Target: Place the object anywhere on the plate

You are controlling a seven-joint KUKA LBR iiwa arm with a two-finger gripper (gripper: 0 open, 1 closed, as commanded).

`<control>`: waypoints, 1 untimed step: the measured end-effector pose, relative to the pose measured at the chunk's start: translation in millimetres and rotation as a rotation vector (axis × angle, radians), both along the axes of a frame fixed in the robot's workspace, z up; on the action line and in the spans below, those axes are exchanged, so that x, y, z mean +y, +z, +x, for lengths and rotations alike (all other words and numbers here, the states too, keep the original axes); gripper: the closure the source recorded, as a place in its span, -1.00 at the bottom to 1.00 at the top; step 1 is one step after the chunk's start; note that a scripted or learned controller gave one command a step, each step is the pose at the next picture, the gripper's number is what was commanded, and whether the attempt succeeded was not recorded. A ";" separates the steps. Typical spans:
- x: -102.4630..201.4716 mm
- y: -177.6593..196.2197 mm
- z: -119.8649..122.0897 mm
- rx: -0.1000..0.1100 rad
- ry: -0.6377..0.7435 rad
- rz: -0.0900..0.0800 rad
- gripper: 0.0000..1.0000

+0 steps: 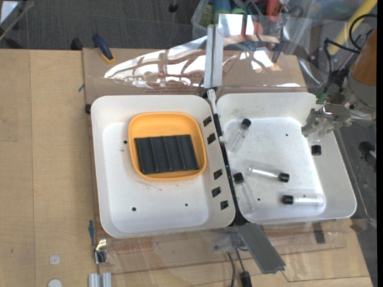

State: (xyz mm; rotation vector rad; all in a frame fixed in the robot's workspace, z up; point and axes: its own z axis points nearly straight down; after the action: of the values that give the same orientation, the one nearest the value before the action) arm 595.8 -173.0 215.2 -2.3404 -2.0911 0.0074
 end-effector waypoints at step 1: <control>-0.1 0.1 0.0 0.000 0.000 0.000 -1.00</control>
State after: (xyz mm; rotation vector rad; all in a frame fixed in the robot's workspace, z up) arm 595.8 -173.1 215.3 -2.3409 -2.0909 0.0071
